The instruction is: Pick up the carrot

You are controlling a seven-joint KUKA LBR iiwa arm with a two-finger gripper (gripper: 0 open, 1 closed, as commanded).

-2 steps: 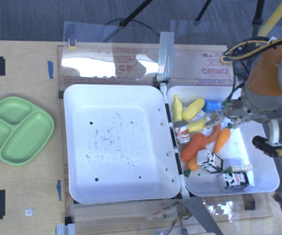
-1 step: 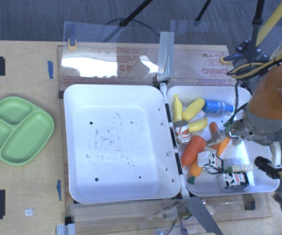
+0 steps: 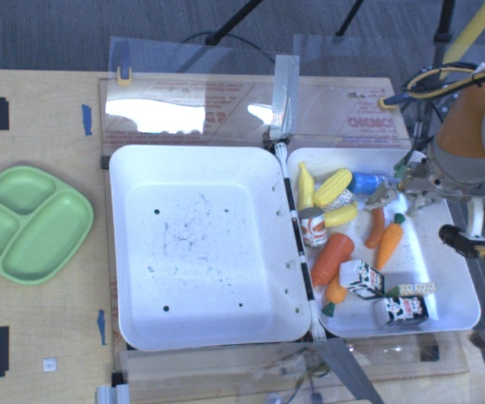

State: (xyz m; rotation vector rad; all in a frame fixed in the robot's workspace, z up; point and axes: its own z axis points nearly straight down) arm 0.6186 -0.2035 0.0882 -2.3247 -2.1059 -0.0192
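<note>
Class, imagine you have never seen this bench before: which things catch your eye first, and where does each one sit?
The right bin draws the eye with its crowd of toy food: a big orange carrot near its left wall, a smaller carrot beside it, and yellow corn towards the back. The left bin shows only faint scribbles. Off to the far left, a green divided plate lies on the wooden bench.
</note>
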